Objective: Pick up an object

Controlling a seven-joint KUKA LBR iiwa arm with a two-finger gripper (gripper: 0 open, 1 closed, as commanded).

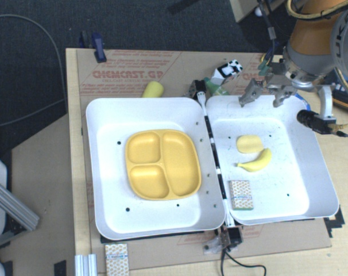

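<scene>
**Approach stage, nothing grasped**

I see the two-finger gripper [265, 92] hanging released over the right white bin's [312, 183] far rim. A curved yellow plastic banana [256, 162] lies mid-bin, touching a pale yellow rounded block [248, 143]. Next I judge it must move nearer and descend over one.

Single fixed camera, mounted above the surface [76, 154] and looking down at a slant. Both white bins lie across the middle of the frame: the left bin [105, 206] at centre left, the right bin [312, 194] at centre right. Dark floor fills the upper left. The arm [317, 27] enters from the upper right corner. The range is moderate, so both bins show whole.
</scene>
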